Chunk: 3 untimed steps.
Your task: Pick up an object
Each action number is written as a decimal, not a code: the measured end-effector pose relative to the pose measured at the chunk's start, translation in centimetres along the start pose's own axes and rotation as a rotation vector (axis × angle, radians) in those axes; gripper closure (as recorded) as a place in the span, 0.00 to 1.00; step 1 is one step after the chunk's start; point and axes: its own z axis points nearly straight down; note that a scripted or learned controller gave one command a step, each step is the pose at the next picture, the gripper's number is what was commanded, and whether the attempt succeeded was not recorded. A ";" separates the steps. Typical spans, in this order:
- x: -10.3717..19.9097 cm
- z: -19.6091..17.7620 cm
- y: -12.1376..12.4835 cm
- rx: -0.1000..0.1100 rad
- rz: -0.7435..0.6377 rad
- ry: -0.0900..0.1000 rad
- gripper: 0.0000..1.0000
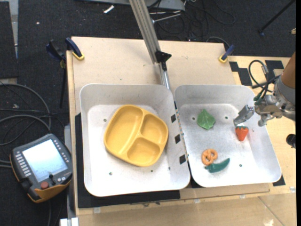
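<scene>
Hovering open-fingered gripper (251, 117) just above the red strawberry (241, 133) in the right bin (263, 171).

Robot lab: teach pendant (41, 166), clamped bench (117, 62), floor cables (207, 8).

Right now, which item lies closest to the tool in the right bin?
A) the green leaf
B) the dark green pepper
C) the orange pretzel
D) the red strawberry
D: the tool hangs just above the red strawberry, while the leaf, pretzel and pepper lie farther off in that bin.
</scene>
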 end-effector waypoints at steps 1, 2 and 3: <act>0.0 0.0 0.0 0.000 0.000 0.000 0.00; 0.0 4.4 0.4 0.002 0.002 -0.001 0.00; -0.1 8.9 0.9 0.002 0.002 0.000 0.00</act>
